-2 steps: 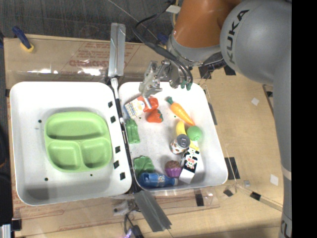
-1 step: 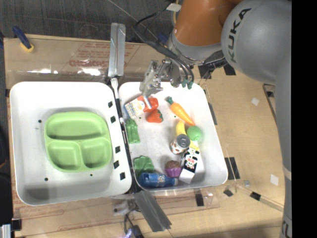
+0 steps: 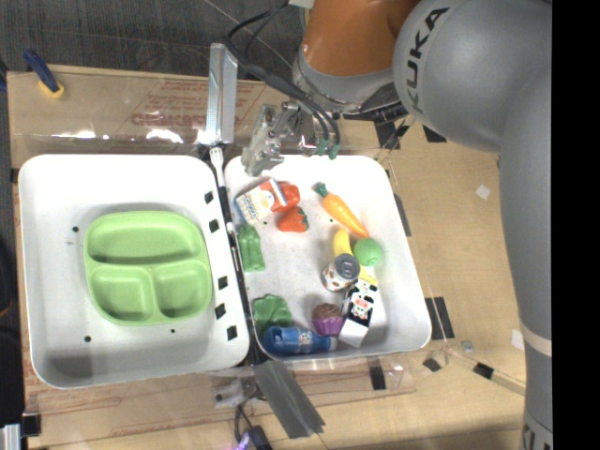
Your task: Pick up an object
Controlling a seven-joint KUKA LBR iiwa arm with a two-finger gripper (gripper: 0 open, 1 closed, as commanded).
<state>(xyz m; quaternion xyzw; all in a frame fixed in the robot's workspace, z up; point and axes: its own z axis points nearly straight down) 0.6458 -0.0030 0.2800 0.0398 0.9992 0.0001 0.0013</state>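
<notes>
You are viewing a robotics lab: a KUKA arm (image 3: 469, 73) at 2 o'clock over a taped cardboard worktop (image 3: 450, 242) bearing white bins (image 3: 37, 251).

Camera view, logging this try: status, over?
Gripper above right bin's far rim, holding nothing. Carrot, toys untouched. Nothing in the way.

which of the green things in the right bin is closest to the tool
The flat green piece lying against the right bin's left wall. It sits just below the tool, while the green ball and the green lump lie farther away.
</notes>
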